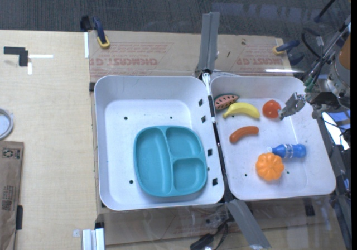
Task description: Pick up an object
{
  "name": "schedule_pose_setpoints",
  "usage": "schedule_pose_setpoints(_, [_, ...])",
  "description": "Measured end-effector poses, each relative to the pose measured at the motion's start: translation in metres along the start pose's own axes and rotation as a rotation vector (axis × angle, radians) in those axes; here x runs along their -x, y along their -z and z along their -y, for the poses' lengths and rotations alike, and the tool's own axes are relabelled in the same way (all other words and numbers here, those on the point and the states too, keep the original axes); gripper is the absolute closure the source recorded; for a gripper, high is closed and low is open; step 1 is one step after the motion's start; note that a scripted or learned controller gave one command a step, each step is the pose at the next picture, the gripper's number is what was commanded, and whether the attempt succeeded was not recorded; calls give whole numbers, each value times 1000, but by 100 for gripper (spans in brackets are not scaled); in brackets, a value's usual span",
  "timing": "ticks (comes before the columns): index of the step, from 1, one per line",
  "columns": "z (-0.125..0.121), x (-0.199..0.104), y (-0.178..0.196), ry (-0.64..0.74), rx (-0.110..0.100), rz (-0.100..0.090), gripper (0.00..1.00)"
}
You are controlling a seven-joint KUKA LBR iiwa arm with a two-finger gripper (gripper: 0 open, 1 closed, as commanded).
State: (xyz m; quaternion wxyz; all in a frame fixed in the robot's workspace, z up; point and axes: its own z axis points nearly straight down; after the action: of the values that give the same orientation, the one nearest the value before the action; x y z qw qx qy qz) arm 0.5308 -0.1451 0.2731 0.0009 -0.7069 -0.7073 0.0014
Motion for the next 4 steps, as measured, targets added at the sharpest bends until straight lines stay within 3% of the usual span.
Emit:
schedule_pose_setpoints(1, [23, 3, -170, 36, 4, 0, 0])
schedule_pose_setpoints(2, [53, -10, -182, 146, 1, -2, 0])
schedule_pose_setpoints(3, [52, -9, -174, 143, 2, -1, 100])
schedule_pose_setpoints(4, [53, 7, -84, 62, 2, 1, 100])
